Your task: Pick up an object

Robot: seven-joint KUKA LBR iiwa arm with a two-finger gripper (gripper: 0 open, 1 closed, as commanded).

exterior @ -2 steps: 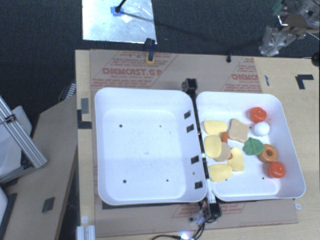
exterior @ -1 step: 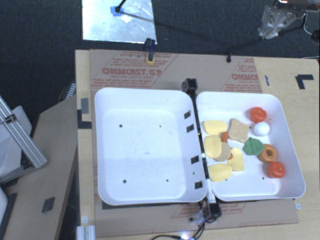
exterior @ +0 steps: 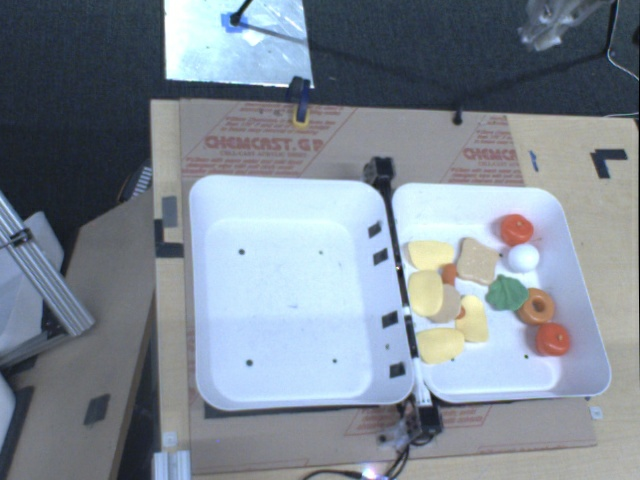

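Yellow pcs (exterior: 440, 345) overlapping in right bin (exterior: 580, 368), hand (exterior: 552, 13) blurred, top-cropped

Red tomato (exterior: 516, 229), white egg (exterior: 522, 259)

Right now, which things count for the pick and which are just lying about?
For the pick:
- right bin holding the toys
- tomato, egg, toast, doughnut, green leaf, yellow pieces
- pincer, raised far off past the bench

Lying about:
- left bin
- cardboard sheet
- shiny plate
- yellow clip
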